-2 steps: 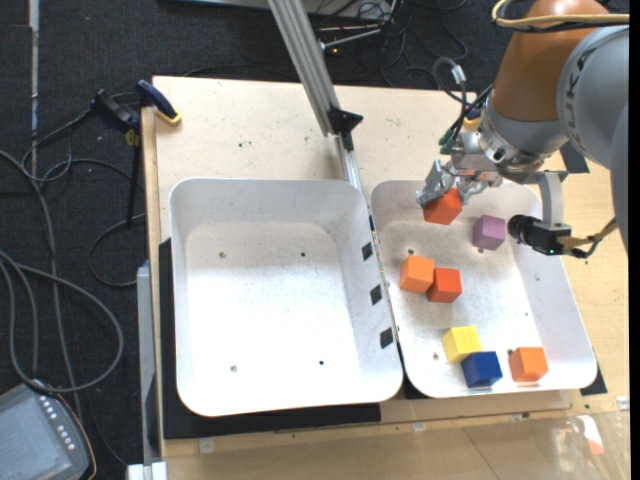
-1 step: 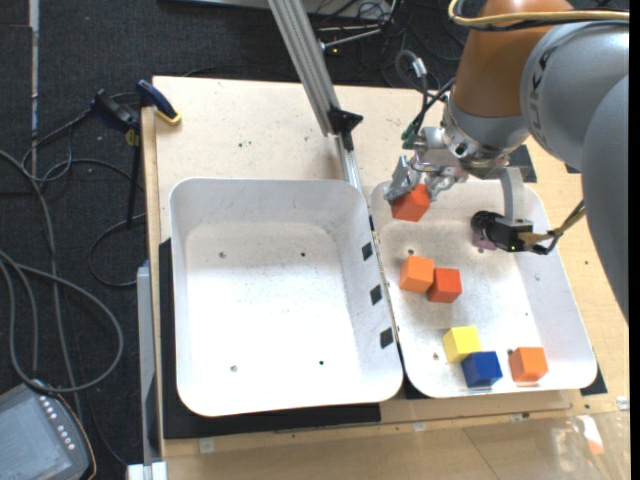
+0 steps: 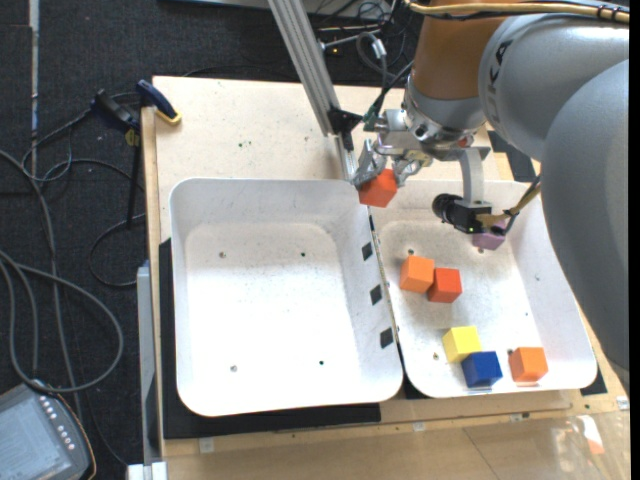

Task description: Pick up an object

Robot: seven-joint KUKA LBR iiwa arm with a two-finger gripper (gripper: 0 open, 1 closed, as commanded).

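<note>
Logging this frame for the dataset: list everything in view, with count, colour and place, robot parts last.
White bins: 2, side by side on the bench; left bin, right bin.
Orange blocks: 2, one mid right bin, one at its near right corner.
Red-orange block in bin: 1, touching the mid orange one.
Yellow block: 1, near end of right bin.
Blue block: 1, just in front of the yellow.
Clamp: 1, blue and yellow, bench's far left corner.
Red-orange block held: 1, between the fingers, above the bins' far divide.
Gripper: 1, grey.
</note>
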